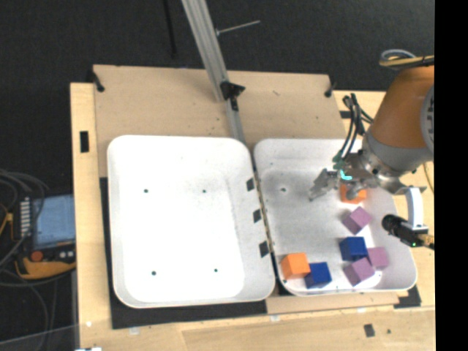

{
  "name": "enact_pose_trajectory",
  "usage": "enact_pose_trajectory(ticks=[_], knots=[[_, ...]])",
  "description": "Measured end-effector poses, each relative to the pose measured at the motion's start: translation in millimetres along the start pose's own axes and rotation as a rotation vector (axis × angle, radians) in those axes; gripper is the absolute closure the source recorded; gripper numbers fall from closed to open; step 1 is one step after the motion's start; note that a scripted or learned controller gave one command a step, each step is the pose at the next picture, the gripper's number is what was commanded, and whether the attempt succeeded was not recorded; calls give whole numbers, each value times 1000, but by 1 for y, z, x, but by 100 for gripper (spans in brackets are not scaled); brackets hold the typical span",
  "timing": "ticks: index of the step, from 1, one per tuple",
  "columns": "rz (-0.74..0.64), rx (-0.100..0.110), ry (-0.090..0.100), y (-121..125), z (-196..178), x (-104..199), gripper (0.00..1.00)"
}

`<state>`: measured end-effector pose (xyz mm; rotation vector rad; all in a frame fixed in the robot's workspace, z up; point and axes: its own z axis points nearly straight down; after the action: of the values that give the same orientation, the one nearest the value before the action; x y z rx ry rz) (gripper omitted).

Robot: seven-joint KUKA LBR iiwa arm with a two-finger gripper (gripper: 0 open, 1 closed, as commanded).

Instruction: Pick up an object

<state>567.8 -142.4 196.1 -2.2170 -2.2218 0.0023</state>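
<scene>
- Nearest the camera, at the right bin's [292, 159] 6 o'clock rim, an orange block [295, 265] touches a blue block [318, 275] on its 4 o'clock side.
- At about 3 o'clock of that pair, a purple block [360, 270] sits against another purple block [378, 257], with a second blue block [353, 248] just at their 11 o'clock.
- A lone purple block [357, 219] lies toward 12 o'clock from those, turned like a diamond, corners toward 12 and 6.
- None of the blocks has a clear long axis; all look roughly cubic.
- The tool [333, 181] is low over the right bin's 2 o'clock area, its grey fingers [319, 186] pointing toward 8 o'clock; how far apart they stand cannot be told.
- A small orange object [353, 191] sits just at the tool's 4 o'clock side, partly hidden by the wrist; contact unclear.
- The left bin [183, 218] lies at 9 o'clock on the surface [168, 97].
- A slanted metal pole [208, 46] rises at 12 o'clock between the bins.
</scene>
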Motion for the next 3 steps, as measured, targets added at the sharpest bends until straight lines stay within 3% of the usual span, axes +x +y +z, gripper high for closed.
enact_pose_trajectory(ticks=[1, 3], knots=[[1, -4, 0, 1, -2, 0, 0], [4, -2, -2, 2, 97, 6, 0]])
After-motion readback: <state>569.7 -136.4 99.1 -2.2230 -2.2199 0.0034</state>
